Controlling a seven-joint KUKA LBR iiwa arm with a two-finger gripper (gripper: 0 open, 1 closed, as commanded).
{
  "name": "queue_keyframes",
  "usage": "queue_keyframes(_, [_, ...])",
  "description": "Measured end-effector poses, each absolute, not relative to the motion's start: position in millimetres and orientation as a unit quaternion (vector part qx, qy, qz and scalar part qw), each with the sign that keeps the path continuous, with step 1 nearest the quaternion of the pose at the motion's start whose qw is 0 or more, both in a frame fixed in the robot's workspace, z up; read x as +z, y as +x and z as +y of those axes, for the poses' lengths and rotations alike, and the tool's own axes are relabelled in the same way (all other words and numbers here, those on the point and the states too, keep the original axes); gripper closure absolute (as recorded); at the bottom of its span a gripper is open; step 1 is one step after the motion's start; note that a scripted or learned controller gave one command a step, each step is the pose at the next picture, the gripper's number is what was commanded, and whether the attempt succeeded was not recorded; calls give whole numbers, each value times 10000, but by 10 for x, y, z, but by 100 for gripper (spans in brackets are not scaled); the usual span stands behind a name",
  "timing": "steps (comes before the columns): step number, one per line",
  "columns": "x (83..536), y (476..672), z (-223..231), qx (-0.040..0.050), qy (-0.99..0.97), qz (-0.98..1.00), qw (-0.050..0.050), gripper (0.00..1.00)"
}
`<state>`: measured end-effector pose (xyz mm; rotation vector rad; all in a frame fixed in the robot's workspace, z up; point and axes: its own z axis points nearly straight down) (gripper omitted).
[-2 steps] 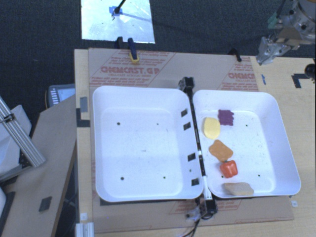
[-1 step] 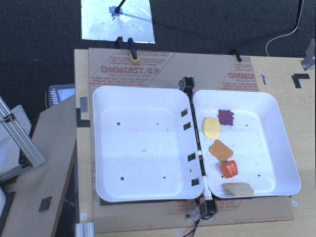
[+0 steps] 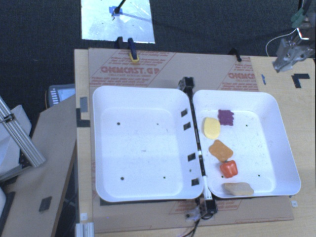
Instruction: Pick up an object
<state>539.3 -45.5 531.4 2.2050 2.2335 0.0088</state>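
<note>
Legible text appears on the brown board (image 3: 163, 65) that lies on the table under the two white bins. Red block lettering reading "CHEMCAST GP" (image 3: 129, 69) is printed on the board's far left portion, just behind the left bin (image 3: 138, 189). A second red imprint of the same kind (image 3: 241, 76) stands on the board's far right portion, behind the right bin (image 3: 276, 132); it is set at a slant and too blurred to read with certainty.
</note>
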Motion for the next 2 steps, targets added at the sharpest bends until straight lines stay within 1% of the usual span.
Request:
queue_keyframes(1, [5363, 4846, 177, 22, 7030, 7112, 4, 100])
queue_keyframes(2, [4247, 4860, 910, -25, 7032, 7110, -26, 100])
